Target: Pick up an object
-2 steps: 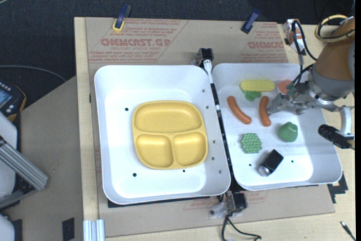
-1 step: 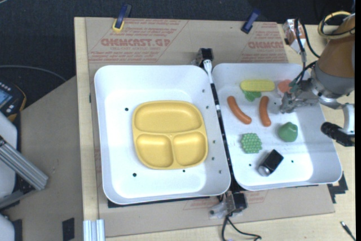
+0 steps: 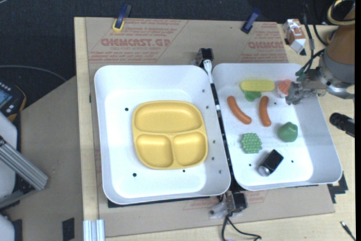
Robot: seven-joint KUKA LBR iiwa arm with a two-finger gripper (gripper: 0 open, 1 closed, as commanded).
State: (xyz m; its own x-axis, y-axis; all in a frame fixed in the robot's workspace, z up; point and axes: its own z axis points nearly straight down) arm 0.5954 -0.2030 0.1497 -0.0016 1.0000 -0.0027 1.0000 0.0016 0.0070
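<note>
The right bin point(image 3: 321, 138) holds several small things. A yellow corn cob point(image 3: 256, 86) lies at the back, with two orange sausages point(image 3: 238, 109) point(image 3: 264, 110) in front of it. Nearer the front sit a green knobbly piece point(image 3: 251, 142), a green pepper point(image 3: 287, 131) and a black block point(image 3: 271, 161). A small pink-red piece point(image 3: 283, 87) lies right of the corn. My gripper point(image 3: 293, 96) hangs low at the bin's back right, just beside that pink-red piece, with nothing seen in its grasp.
The left bin point(image 3: 113, 138) bears a yellow divided plate point(image 3: 169, 134). A black hinge strip point(image 3: 217, 121) runs between the bins. The arm point(image 3: 338, 59) comes in over the right bin's far right edge. Clamps point(image 3: 120, 18) point(image 3: 250, 22) sit on the board's back edge.
</note>
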